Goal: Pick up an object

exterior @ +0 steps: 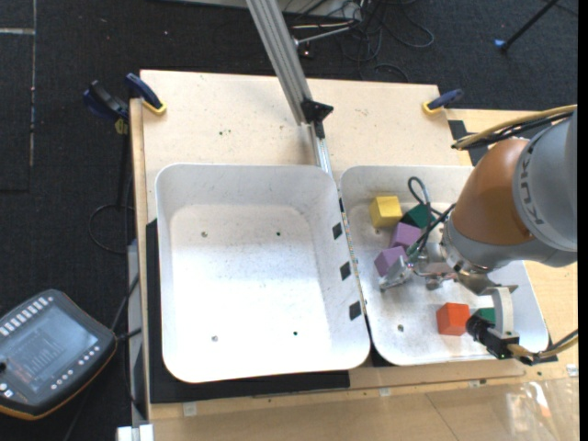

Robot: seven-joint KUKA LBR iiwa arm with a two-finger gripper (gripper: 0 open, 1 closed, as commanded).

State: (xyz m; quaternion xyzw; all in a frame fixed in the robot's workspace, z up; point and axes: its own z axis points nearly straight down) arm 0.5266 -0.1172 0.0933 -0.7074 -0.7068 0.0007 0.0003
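Observation:
My gripper (405, 272) is low in the right bin (404, 343), reaching in from the right under the grey arm with its orange band. Its tip sits right against a purple block (389, 260), touching or nearly touching it. A second purple block (407, 235) lies just behind, beside a dark green block (420, 217) and a yellow block (387, 211). An orange block (452, 319) rests near the bin's front, with a small green piece (484, 317) to its right, partly under the arm.
The left bin (248, 274) stands beside the right one, sharing a raised middle rim. A slanted metal rail (280, 49) runs down to the bins' back edge. Clamps sit at the bench's back corners. A teach pendant (46, 352) lies at lower left.

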